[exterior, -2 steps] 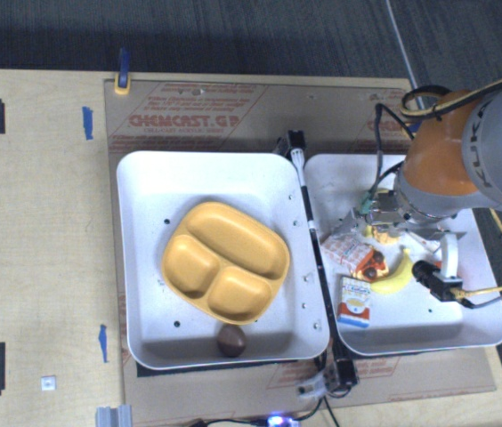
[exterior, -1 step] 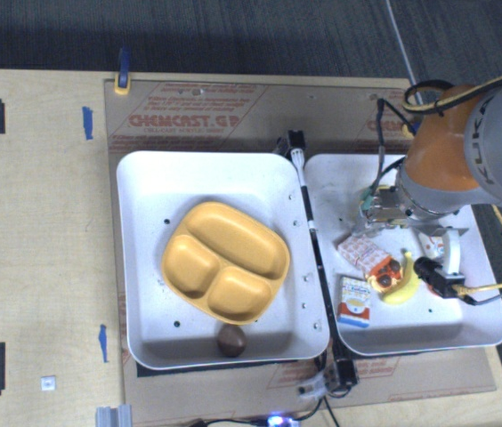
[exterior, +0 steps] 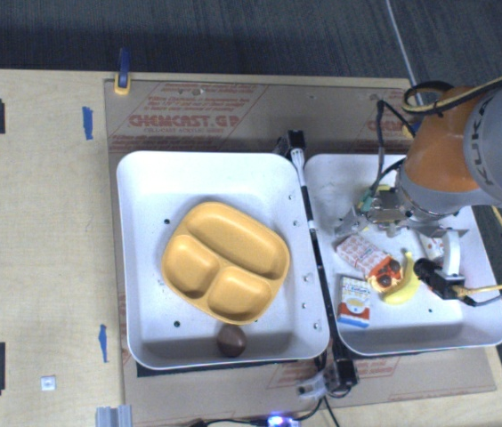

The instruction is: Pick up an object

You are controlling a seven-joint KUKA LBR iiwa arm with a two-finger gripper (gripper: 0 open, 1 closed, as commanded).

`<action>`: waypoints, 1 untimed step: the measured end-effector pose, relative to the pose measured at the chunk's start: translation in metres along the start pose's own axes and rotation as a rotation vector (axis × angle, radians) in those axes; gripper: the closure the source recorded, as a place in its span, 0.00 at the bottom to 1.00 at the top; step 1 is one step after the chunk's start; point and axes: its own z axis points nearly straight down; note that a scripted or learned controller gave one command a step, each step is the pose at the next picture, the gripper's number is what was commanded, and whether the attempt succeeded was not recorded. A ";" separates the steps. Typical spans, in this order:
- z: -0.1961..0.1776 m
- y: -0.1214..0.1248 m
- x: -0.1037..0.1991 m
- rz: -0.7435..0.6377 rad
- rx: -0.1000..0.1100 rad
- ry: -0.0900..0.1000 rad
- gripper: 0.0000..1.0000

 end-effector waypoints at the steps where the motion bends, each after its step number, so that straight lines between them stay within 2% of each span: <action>1: 0.017 -0.057 -0.023 0.000 0.027 0.001 0.00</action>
